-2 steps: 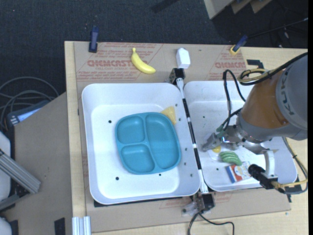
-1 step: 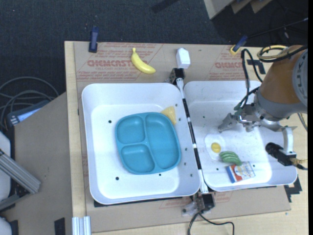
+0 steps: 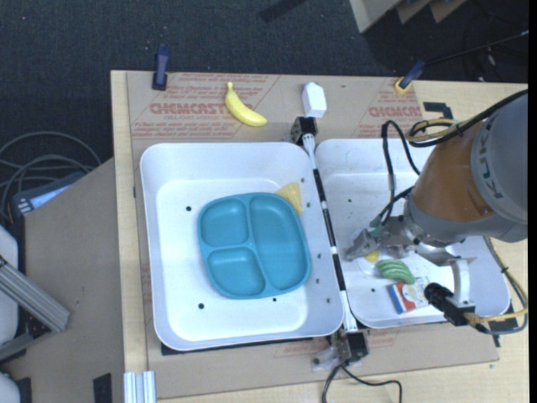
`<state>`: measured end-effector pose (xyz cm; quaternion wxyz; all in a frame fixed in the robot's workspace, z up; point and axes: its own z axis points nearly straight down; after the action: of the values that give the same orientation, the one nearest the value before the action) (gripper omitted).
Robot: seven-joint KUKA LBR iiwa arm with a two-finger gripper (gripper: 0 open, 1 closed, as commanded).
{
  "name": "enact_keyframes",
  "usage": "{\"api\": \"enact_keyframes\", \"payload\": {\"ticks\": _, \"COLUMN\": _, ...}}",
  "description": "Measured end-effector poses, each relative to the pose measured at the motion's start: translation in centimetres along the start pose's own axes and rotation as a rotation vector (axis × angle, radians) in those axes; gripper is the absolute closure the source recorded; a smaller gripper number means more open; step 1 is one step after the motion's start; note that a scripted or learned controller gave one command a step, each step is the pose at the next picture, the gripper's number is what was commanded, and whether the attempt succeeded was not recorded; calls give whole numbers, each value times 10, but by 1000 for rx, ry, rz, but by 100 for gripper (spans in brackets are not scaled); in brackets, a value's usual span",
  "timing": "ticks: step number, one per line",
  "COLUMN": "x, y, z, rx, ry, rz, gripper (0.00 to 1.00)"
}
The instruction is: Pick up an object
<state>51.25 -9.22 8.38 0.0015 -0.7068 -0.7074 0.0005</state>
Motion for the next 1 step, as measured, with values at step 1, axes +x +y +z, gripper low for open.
{"api": "enact_keyframes", "payload": {"ticks": 1, "x": -2, "y": 3, "z": -14, "rx": -10, "ry": -3, "rz": 3, "gripper": 100}}
